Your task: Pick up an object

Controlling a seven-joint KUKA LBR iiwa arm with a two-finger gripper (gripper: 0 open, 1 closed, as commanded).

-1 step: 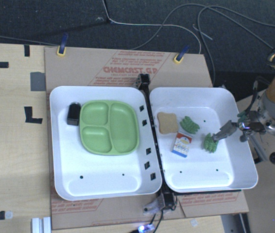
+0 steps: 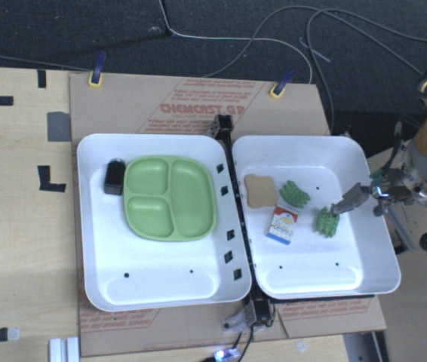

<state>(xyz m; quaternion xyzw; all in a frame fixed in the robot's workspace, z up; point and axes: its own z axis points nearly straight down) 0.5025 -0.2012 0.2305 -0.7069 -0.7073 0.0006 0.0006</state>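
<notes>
The right bin (image 2: 349,277) holds a tan square pad (image 2: 259,190), a green leafy toy (image 2: 294,193), a small red, white and blue box (image 2: 282,225) and a second green toy (image 2: 326,222). My gripper (image 2: 343,204) reaches in over the bin's right wall at a slant. Its tip sits just above and to the right of the second green toy, close to it or touching it. I cannot tell from this view whether the toy is gripped.
In the left bin (image 2: 100,277) lie a green divided plate (image 2: 170,197) and a small black block (image 2: 114,176) by the plate's left edge. A black hinge strip (image 2: 234,210) separates the bins. The arm's wrist (image 2: 410,183) hangs outside the right wall.
</notes>
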